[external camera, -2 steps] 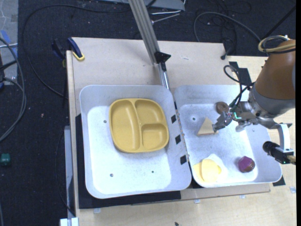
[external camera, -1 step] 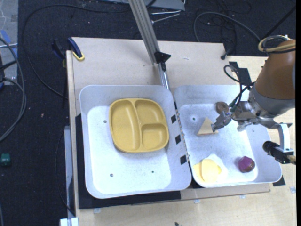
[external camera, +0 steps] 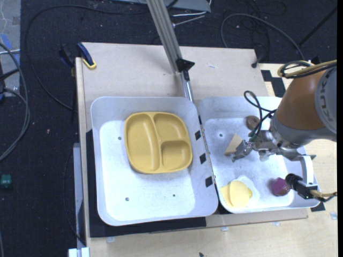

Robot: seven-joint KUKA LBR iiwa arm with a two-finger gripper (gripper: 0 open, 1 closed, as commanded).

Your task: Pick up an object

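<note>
In the right bin (external camera: 214,111) lie a tan wedge-shaped piece (external camera: 233,142), a small brown round object (external camera: 251,122) near the back, a pale yellow round item (external camera: 237,193) at the front, and a purple object (external camera: 278,186) at the front right. My gripper (external camera: 243,150) hangs low over the bin, just right of and below the tan wedge, with its dark fingers close to it. Whether anything sits between them is too small to tell. The arm's orange band (external camera: 303,106) rises to the right.
The left bin (external camera: 107,197) holds a yellow divided plate (external camera: 158,142). A grey metal pole (external camera: 166,28) slants down to the bins' shared back edge. Black cables loop over the right bin's back and across the dark floor around the bench.
</note>
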